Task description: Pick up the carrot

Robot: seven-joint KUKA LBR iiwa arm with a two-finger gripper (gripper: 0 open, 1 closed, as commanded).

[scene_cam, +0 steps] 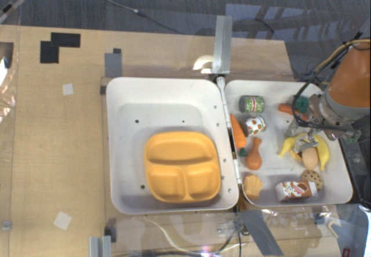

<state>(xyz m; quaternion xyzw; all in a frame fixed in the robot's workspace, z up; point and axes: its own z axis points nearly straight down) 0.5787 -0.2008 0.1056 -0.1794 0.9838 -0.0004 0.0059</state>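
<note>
Carrot lengthwise along divider, tip toward camera

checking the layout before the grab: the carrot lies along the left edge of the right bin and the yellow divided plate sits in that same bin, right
Not quite. The carrot does lie along the left edge of the right bin, but the yellow divided plate sits in the left bin, not the right one. The camera view shows this.
</note>
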